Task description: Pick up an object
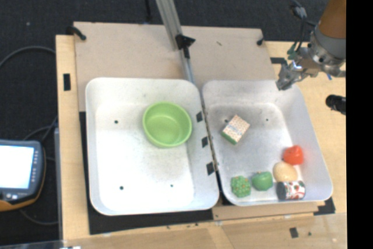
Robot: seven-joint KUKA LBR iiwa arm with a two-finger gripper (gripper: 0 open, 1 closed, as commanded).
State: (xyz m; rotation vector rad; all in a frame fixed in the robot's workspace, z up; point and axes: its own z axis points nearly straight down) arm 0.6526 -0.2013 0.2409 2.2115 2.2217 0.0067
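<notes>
I see my gripper (287, 80) hanging over the right bin's (256, 99) far corner, and I cannot tell its opening.

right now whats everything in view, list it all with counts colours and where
bins: 2, white, side by side on the bench
bowl: 1, light green, left bin, upper middle
patterned block: 1, white and green, right bin, middle
bumpy green object: 1, right bin, near edge
smooth green object: 1, right bin, beside the bumpy one
cream object: 1, right bin, near right corner
red object: 1, just above the cream one
red, white and black object: 1, right bin, near right corner
handheld screen: 1, left edge
metal rail: 1, grey, top centre
gripper: 1, grey, above right bin's far right corner
</notes>
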